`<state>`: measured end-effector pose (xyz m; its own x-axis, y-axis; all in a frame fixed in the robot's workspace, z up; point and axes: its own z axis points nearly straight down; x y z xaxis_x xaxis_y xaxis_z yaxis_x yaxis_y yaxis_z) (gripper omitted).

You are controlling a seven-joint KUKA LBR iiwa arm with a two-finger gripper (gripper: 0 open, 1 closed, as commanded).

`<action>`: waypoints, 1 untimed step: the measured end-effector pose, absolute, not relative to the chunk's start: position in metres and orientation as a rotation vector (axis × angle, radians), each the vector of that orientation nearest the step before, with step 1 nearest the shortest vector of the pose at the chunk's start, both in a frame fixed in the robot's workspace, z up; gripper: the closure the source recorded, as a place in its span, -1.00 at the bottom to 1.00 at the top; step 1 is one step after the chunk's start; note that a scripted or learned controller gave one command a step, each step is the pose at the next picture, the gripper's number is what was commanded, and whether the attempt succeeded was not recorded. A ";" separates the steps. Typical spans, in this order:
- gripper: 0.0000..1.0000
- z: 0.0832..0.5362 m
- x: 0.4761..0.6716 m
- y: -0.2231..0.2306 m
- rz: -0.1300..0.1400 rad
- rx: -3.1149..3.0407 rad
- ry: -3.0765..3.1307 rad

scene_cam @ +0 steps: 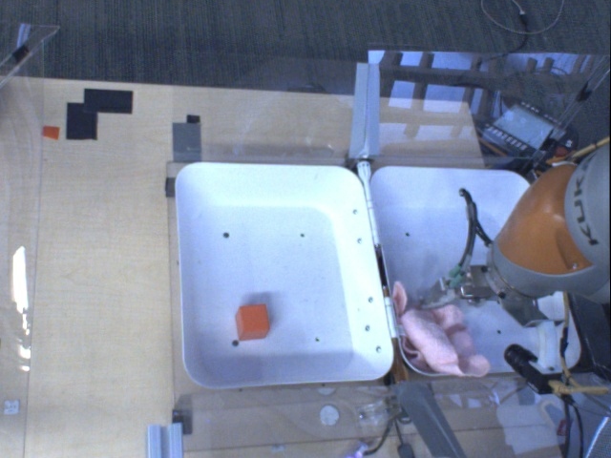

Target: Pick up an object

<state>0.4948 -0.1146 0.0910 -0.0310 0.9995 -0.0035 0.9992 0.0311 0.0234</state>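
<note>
- Gripper (pixel 456 292) is hovering low in the right bin (pixel 430 194), just above the pink cloth (pixel 437 340) bunched in the near-left corner, probably lining up a grab.
- Cannot tell jaw state.
- Orange cube (pixel 253 321) is sitting alone in the left bin (pixel 267 198).

Arm (pixel 554 232): reaching in over right bin (pixel 430 198), orange band up
Gripper (pixel 447 292): low, near bin's front-left corner

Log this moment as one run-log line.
arm: over right bin | tool: just above pink cloth | grasp: unconfirmed | orange block: left bin, untouched
</note>
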 end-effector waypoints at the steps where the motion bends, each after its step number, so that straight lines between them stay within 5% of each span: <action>1: -1.00 0.091 0.494 -0.091 0.016 2.022 2.375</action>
<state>0.4944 -0.0914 0.0909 -0.1594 0.9871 -0.0107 0.9869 0.1597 0.0229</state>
